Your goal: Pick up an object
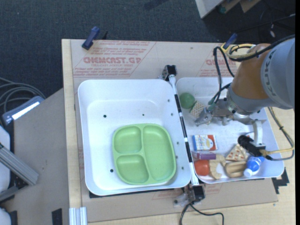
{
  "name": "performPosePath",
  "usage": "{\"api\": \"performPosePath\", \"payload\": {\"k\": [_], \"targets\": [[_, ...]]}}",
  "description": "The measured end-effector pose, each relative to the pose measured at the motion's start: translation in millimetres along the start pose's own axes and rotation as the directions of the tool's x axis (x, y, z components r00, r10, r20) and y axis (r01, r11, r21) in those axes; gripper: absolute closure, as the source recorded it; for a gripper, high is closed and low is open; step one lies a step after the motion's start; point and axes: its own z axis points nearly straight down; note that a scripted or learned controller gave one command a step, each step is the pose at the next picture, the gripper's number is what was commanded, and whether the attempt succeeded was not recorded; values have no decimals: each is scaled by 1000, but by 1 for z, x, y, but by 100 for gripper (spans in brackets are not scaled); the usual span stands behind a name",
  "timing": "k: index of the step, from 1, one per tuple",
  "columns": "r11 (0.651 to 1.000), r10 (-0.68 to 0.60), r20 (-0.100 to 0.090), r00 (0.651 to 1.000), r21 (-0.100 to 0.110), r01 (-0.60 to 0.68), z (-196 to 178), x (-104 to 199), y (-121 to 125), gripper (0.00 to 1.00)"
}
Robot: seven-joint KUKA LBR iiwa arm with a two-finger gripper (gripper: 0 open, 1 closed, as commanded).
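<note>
**Gripper low in the right bin, beside the cracker**

The arm (262,78) reaches in over the right bin (201,81), and the gripper (205,117) sits low inside it, tip pointing toward the wall shared with the left bin (122,97). Whether the gripper is spread or pressed together cannot be told from this slant, and nothing can be seen held in it.

A tan, grid-patterned cracker (197,108) lies just beyond the tip, too close to tell whether they touch. A green ball (187,100) rests just past the cracker, against the shared wall.

On the near side of the gripper lies a red, white and blue carton (205,142), a little apart from it. Further toward the bin's front edge are a red tomato (202,167), a piece of bread (217,169) touching it, and a yellow wedge (237,153). A blue and white bottle (253,165) lies in the front corner, well apart from the gripper.

Across the shared wall, the left bin holds a green divided plate (143,153).
</note>
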Motion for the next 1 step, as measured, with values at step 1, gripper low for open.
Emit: {"api": "performPosePath", "payload": {"k": [1], "targets": [[1000, 0, -1, 1000, 3, 0, 10, 4, -18, 0]]}}
